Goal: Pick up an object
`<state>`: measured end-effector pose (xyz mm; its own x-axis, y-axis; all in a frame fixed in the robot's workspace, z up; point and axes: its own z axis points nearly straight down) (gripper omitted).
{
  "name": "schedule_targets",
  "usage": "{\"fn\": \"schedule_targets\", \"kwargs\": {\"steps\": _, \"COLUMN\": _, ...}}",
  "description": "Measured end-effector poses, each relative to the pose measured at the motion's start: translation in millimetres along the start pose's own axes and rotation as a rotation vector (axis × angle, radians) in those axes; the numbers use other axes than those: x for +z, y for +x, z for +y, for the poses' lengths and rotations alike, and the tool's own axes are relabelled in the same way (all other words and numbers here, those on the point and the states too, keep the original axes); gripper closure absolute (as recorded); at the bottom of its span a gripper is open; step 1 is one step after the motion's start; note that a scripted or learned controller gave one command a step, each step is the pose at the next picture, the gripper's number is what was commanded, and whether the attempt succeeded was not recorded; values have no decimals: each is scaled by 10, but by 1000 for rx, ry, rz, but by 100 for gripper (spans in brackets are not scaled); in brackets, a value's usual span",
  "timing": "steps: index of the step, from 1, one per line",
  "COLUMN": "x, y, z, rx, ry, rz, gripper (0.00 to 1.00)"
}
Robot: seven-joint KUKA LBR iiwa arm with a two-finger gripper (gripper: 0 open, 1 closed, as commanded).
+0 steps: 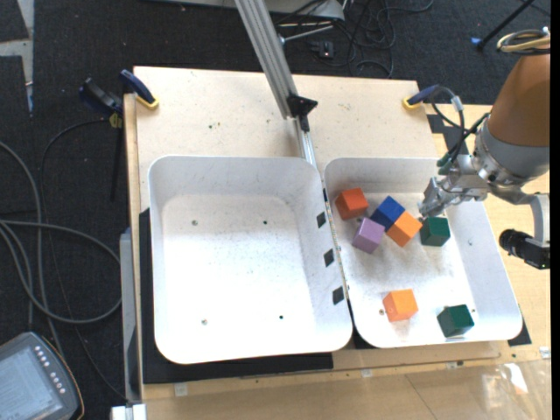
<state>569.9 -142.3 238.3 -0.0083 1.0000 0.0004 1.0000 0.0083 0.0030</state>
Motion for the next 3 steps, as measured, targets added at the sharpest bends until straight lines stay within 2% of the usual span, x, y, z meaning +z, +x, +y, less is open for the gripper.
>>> {"fn": "schedule_targets", "kwargs": {"steps": 1, "x": 84, "y": 487, "z": 128, "rx": 1, "ry": 3, "rz": 1, "gripper": 100}}
{"fn": "schedule_targets", "kwargs": {"steps": 2, "x": -27, "y": 966, "z": 323, "rx": 1, "ry": -1, "rz": 1, "gripper": 100}}
{"fn": "schedule_targets", "kwargs": {"steps": 3, "x": 98, "y": 1456, "z": 575, "rx": 1, "ry": 1, "rz": 0, "gripper": 100}}
